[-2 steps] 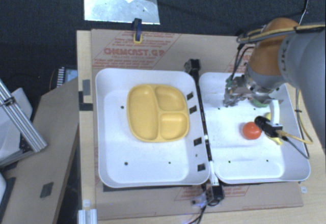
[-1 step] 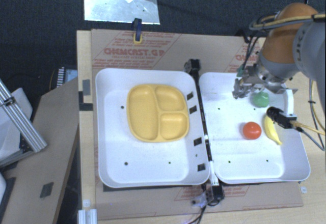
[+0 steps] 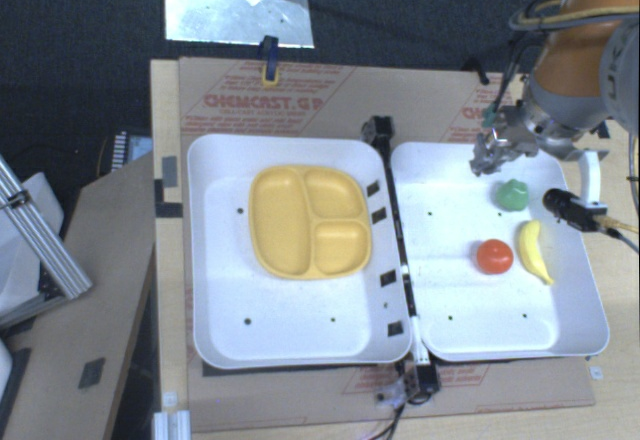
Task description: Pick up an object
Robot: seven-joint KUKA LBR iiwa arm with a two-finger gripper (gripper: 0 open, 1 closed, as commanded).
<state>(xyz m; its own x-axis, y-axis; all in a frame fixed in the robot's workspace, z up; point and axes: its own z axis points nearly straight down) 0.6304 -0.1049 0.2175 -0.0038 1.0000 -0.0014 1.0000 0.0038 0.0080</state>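
Camera view: the gripper hangs over the far part of the right bin, close to that bin's far rim, with the grey arm coming in from the right. Whether it is spread or pressed together I cannot tell; the tip is small and blurred against the white, and nothing can be seen pinched in it.

Three things lie in the right bin. A green toy sits just near and right of the gripper, the closest candidate. A red tomato lies nearer the camera, and a yellow banana rests just beside it on the right, almost touching. The left bin holds a yellow divided plate, well apart from the arm.

My judgement is that the step in hand is the approach, before any grasp. To do it well, the green toy looks the best choice: it stands clear of the tomato and banana, so a descent there should not knock a neighbour. The gripper would need to shift slightly right and toward the camera to sit squarely over it, then drop straight down. The toy looks rounded, so an off-centre pinch may squirt it sideways. A black fitting on the arm's side sits near the banana and could brush it.
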